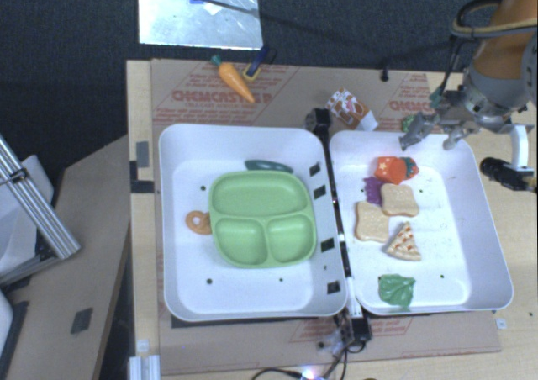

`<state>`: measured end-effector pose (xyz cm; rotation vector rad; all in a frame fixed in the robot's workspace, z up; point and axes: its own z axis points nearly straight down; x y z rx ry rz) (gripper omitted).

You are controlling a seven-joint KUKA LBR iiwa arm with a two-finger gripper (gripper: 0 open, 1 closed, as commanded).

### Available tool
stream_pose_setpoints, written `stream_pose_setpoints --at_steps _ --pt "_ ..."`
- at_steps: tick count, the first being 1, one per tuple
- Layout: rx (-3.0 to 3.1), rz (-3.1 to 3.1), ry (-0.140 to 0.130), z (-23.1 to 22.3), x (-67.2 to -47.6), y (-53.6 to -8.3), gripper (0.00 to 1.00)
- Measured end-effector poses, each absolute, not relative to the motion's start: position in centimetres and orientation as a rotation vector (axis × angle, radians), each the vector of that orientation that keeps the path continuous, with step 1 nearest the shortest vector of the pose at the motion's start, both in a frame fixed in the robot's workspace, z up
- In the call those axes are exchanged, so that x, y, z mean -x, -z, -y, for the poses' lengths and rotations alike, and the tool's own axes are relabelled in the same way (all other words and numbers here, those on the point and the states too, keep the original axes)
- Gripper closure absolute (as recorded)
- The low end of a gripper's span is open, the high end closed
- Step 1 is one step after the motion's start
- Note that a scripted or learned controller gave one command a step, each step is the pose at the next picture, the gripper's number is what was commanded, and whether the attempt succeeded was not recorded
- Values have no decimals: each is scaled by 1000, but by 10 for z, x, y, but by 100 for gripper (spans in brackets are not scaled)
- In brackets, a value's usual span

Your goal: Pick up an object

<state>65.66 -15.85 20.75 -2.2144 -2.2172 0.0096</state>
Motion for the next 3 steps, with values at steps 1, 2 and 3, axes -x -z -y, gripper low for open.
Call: stream_pose_setpoints --at_steps 1,2,3 --pt "2219 2226 1 158 -659 -215 0" --pt "2218 2224 -1 156 -658 -174 0" --pt "2213 2226 -2 150 -658 -112 0"
